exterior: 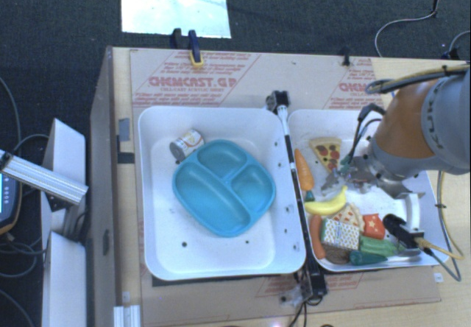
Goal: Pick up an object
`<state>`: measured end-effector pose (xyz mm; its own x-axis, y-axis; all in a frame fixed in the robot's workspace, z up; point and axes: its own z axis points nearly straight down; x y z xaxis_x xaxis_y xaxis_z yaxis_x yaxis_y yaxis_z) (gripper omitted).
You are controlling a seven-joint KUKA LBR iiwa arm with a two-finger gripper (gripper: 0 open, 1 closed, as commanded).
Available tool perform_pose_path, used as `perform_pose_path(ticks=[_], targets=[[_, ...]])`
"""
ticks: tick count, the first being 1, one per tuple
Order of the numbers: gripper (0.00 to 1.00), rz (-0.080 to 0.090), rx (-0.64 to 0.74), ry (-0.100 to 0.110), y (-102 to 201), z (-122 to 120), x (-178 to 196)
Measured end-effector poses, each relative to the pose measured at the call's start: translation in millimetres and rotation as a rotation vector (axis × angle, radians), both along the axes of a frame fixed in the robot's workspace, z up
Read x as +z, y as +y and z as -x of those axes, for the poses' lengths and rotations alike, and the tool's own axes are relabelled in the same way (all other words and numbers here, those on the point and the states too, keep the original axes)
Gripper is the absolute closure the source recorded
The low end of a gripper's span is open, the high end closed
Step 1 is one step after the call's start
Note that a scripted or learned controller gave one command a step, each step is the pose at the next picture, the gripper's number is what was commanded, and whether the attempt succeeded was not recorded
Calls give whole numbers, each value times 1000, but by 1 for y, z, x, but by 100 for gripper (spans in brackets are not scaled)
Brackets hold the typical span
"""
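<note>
My gripper (335, 183) hangs low in the right bin (331, 121), just above the yellow banana (327, 205) and below a pizza slice (326, 150). An orange carrot (304, 169) lies to its left along the bin wall. Nothing shows between the gripper and these toys that tells of a hold. Toward the front of the bin lie a patterned block (340, 233), a red piece (373, 225), a green vegetable (377, 248) and a second orange piece (316, 236). The grey arm with its orange band (403, 130) covers the bin's right side.
The left bin (158, 244) holds a blue divided plate (223, 187) and a small tin can (187, 143) at its upper left. A ridge (291, 171) divides the two bins. Cables trail at the bench's right edge.
</note>
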<state>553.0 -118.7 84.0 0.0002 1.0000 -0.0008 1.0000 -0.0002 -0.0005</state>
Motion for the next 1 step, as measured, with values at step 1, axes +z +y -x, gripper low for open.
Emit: perform_pose_path(ticks=[1], targets=[[0,0,0,-2,-17,66,0]])
